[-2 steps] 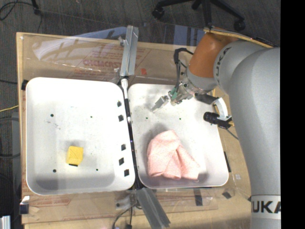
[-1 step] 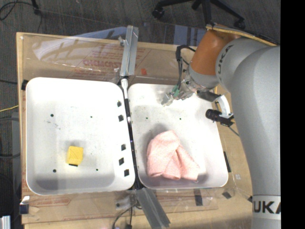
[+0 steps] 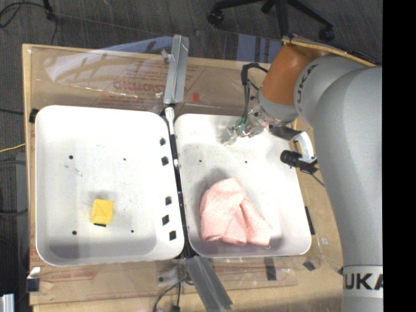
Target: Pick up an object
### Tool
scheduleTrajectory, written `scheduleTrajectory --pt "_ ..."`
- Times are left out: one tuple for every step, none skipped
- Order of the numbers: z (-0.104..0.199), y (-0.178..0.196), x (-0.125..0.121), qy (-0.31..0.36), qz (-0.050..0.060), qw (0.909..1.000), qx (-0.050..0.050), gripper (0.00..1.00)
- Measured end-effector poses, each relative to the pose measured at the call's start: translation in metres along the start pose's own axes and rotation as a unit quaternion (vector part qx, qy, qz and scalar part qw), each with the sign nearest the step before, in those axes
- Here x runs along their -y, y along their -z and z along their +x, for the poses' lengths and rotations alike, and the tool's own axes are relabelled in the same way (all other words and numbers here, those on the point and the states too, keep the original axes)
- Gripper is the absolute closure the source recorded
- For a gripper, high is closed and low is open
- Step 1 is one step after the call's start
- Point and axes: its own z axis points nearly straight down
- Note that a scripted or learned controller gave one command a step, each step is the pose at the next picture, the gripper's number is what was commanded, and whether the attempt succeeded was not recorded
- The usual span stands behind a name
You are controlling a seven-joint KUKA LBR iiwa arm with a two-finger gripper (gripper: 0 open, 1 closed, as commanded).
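Two white bins [image 3: 58, 119], wooden bench [image 3: 97, 70], dark carpet [image 3: 117, 8]

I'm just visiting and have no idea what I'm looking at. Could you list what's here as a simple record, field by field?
arm: grey with orange band, reaching in from the right
gripper: over the far part of the right bin, nothing seen between its fingers
left bin: holds a small yellow block
right bin: holds a crumpled pink cloth
bench: under both bins
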Motion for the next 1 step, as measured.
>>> scheduleTrajectory --pt "0.0072 -0.0036 0.001 0.001 0.008 0.9999 -0.012 0.0"
